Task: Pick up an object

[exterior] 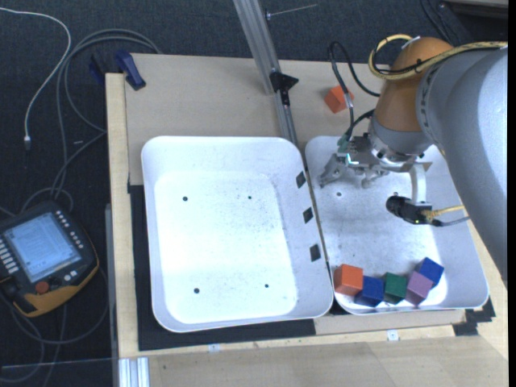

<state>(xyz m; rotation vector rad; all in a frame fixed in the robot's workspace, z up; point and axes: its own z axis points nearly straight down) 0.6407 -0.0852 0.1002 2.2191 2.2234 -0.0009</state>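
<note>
Five blocks sit in a row along the near edge of the right bin (459, 256): orange block (349, 278), blue block (372, 289), green block (395, 285), purple block (420, 285), and another blue block (431, 269) just behind it. My end effector (348, 172) hangs over the far part of that bin, well apart from them, fingers spread and grasping nothing. Left bin (218, 232) lies alongside. A small orange piece (336, 99) rests on the tabletop (201, 95) beyond.

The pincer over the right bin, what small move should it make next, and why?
Probably travel toward the bin's near edge: the pincer hangs over bare floor at the far end of the right bin, while the orange block and its neighbours line the near wall.
</note>
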